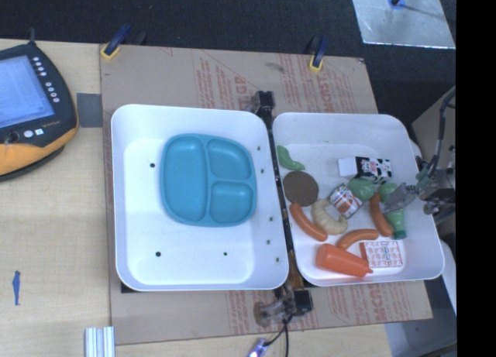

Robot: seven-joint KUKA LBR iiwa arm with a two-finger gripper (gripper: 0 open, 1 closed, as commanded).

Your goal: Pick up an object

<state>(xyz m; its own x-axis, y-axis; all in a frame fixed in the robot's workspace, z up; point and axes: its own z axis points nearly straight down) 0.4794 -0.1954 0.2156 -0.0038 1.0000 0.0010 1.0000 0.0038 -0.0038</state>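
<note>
left bin (124, 193): divided plate (208, 180) inside | right bin (403, 135): toy foods (341, 220) heaped inside

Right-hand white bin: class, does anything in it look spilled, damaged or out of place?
Nothing stands out. The right-hand shallow white bin holds toy foods in a loose jumble, including an orange plastic carrot and a brown round disc, all inside its walls. The blue divided plate lies flat in the other bin.

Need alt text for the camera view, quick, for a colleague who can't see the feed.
The claw sits low at the right edge of the right bin, over a cluster of toy food: sausages, an orange carrot, a brown disc and small cartons. The left bin holds a blue divided plate; a teach pendant lies far left.
</note>
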